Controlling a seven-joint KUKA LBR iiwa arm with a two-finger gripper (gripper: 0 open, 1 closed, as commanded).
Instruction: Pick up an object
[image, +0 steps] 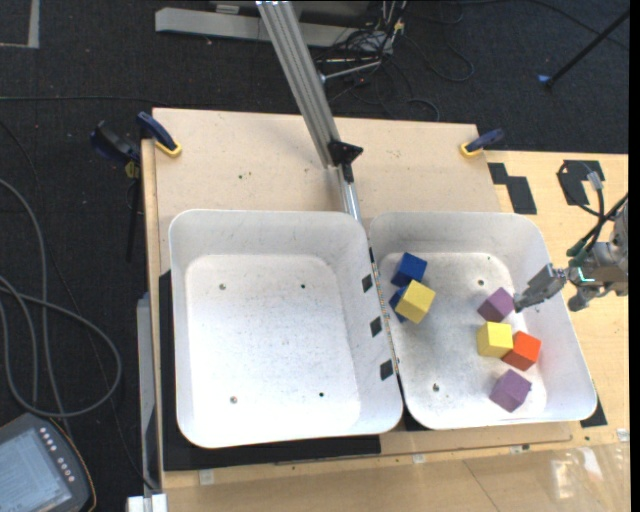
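The end effector (535, 287), whose grip state I cannot tell, reaches in over the right bin (555, 262) rim just beside the upper purple cube (496, 305), probably its target since it lies nearest among the cluster of cubes.

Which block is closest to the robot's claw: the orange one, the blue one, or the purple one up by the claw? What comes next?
From the gripper, seen from the overhead camera:
1. Upper purple block, right beside it.
2. Orange block, toward the bin's front.
3. Blue block, across the bin by the divider.
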